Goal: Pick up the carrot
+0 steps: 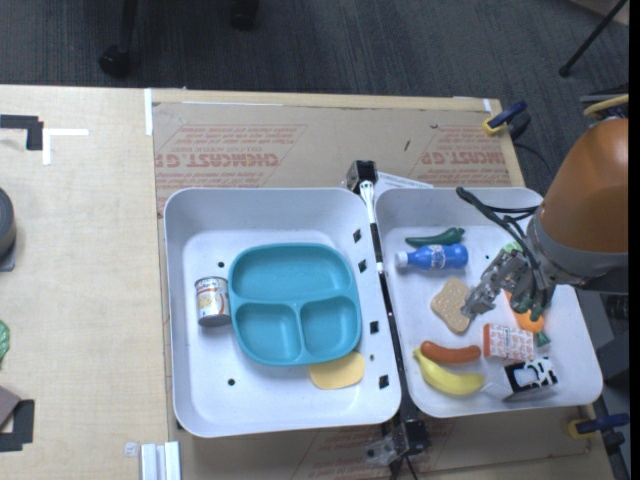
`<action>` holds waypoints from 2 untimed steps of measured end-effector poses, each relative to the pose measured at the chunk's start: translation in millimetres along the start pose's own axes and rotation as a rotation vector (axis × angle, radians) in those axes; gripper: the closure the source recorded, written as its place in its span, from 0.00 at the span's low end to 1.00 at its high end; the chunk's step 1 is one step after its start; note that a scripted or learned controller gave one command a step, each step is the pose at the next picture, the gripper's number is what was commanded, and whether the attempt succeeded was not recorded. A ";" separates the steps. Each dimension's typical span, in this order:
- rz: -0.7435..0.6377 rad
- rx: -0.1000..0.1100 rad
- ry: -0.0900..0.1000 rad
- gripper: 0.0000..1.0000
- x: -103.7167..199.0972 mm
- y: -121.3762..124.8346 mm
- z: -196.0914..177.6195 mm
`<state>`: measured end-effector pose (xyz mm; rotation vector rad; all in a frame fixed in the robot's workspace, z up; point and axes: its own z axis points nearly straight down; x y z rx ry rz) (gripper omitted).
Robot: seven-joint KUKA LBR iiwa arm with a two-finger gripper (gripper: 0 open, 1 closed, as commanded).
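1. Carrot (pixel 528 313) is lying near the right bin's (pixel 590 368) right wall, beside the red packet (pixel 510 342).
2. The gripper (pixel 512 286) is hovering right at it; you cannot tell whether the fingers are open or closed.
3. You are seeing no lift yet: grasping and raising remain.

Glossy white plastic bins (pixel 190 268) sit on matt brown cardboard (pixel 300 148), teal plastic tray (pixel 295 303) inside.
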<state>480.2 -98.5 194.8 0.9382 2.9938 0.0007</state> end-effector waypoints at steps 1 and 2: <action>-0.200 0.000 -0.005 1.00 -72.5 -60.9 -34.9; -0.043 0.000 0.000 1.00 -26.8 -12.5 16.3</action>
